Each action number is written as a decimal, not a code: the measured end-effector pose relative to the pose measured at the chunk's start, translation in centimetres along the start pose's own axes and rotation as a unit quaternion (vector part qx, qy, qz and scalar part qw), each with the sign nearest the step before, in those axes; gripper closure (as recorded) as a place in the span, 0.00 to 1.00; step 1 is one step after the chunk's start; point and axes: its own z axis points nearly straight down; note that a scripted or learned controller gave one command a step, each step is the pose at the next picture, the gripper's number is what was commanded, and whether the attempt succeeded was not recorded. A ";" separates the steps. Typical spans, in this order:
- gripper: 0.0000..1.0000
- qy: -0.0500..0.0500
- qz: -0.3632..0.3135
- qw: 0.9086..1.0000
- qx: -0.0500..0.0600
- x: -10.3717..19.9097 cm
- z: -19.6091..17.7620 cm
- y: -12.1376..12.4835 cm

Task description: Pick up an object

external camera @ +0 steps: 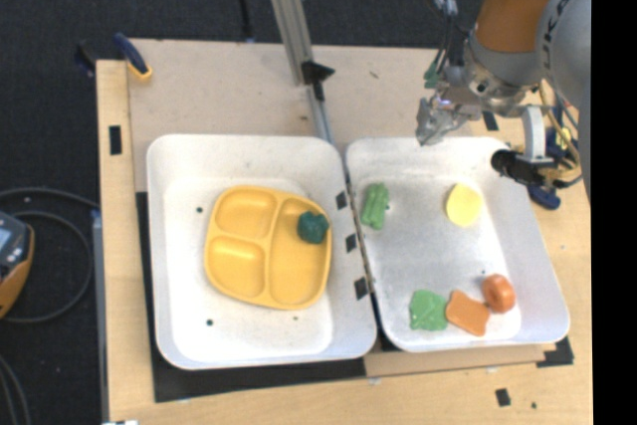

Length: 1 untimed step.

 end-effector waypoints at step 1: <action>1.00 0.000 0.000 1.000 0.000 3.9 -0.3 -2.2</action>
